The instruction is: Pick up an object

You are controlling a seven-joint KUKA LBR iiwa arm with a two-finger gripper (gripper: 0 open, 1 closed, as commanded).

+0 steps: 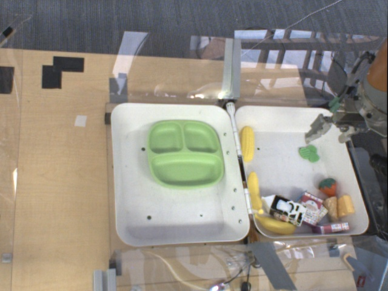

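My gripper hangs over the far right corner of the right bin. It is open, and nothing sits between its fingers. Just below it and slightly left, a small green leafy toy lies on the bin floor, apart from the fingers. A yellow corn cob lies along the bin's left wall, with a second yellow piece nearer the front. A banana, a black-and-white box, a red-and-white carton, a red-orange fruit, a tan roll and a pink tube crowd the front right corner.
The left bin holds a green divided plate. A metal divider runs between the bins. Clear plastic walls and a metal frame stand behind the right bin. The wooden bench extends to the left.
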